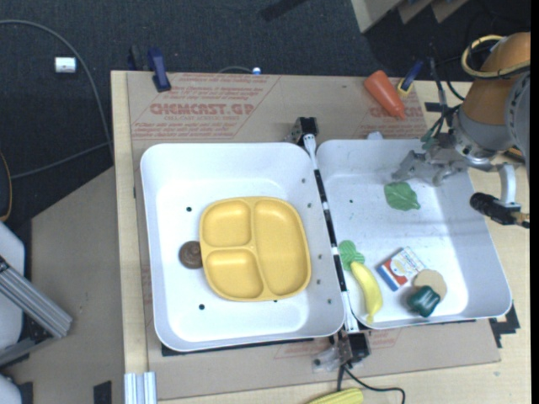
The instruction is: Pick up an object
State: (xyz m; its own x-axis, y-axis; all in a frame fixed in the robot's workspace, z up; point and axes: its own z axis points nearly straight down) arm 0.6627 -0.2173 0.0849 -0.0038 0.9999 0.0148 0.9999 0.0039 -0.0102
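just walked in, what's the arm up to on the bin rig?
The KUKA arm reaches in from the right, its gripper low over the far part of the right bin, just above a green leaf-like item. Nothing is visibly held. A banana, a small box and a dark green item lie near that bin's front edge. The left bin holds a yellow divided plate.

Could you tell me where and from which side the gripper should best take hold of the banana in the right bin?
Probably across the middle of the banana, coming straight down from above. It lies flat and lengthwise near the right bin's left wall, its green-tipped end pointing away from the camera. The fingers should close across its narrow width; the wall side is tight, so the grip may need care there.
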